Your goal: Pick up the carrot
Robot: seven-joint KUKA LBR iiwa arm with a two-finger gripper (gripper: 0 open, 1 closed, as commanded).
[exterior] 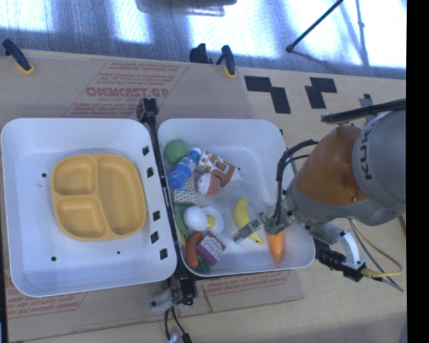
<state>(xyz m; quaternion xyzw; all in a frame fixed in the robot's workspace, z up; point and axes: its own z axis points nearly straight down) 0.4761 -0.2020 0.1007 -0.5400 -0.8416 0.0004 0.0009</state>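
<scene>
1. Carrot: a short orange cone with a green top, lying in the right bin close to its near right corner.
2. The gripper sits right over the carrot's green end; its grip cannot be made out.
3. A curved yellow banana lies just left of the carrot.
4. Further left is a clutter of small toy foods, among them a white egg and a round green piece.
5. The left bin holds a smooth yellow tray with three compartments.
</scene>
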